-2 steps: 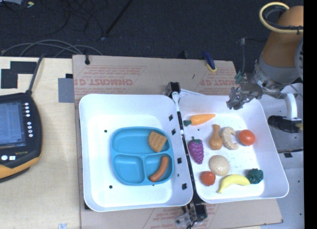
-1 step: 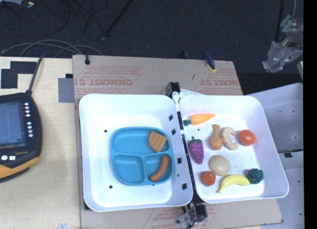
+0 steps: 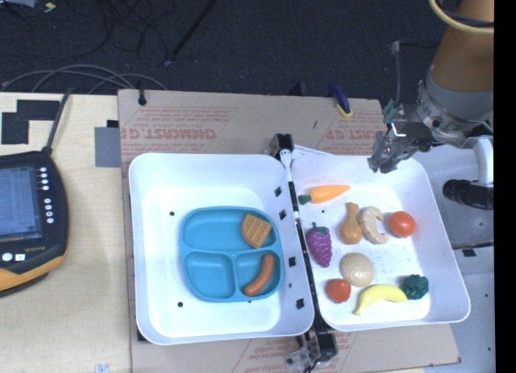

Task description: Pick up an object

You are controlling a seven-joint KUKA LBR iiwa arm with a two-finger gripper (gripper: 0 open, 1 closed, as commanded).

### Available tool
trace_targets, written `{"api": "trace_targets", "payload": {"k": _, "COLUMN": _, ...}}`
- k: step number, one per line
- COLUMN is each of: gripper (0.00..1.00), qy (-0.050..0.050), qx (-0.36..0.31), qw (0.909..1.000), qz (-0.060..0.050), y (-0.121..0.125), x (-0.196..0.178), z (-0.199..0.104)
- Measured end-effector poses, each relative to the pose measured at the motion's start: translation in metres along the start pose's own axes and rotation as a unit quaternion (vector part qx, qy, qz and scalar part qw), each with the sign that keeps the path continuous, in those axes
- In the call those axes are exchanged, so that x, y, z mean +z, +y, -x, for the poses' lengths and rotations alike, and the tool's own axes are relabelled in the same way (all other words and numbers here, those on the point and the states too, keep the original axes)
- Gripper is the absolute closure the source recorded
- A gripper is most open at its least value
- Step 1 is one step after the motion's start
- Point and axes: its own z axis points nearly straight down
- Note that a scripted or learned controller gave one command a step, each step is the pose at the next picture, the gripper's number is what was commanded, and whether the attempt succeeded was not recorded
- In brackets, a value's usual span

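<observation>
**Operator:** Where does your pick stand?

**Observer:** You're at the approach step. Your gripper hangs over the far edge of the right bin, nothing between its fingers; how wide they stand I cannot tell from this angle.

**Operator:** And the candidates?

**Observer:** They lie in that bin: a toy carrot nearest you, a tomato toward the worktop's right edge, a banana at the near side. The left bin's blue tray holds a waffle and a sausage.

**Operator:** Next move?

**Observer:** You'd likely need to shift over the carrot, align across its width, then descend.
</observation>
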Motion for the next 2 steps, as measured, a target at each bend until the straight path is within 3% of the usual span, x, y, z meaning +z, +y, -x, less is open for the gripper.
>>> {"api": "trace_targets", "payload": {"k": 1, "gripper": 1.0, "qy": -0.002, "qx": -0.002, "qw": 0.9999, "qz": 0.012, "y": -0.005, "x": -0.101, "z": -0.066}}
{"api": "trace_targets", "payload": {"k": 2, "gripper": 1.0, "qy": -0.001, "qx": 0.001, "qw": 1.0, "qz": 0.004, "y": -0.042, "x": -0.039, "z": -0.086}}
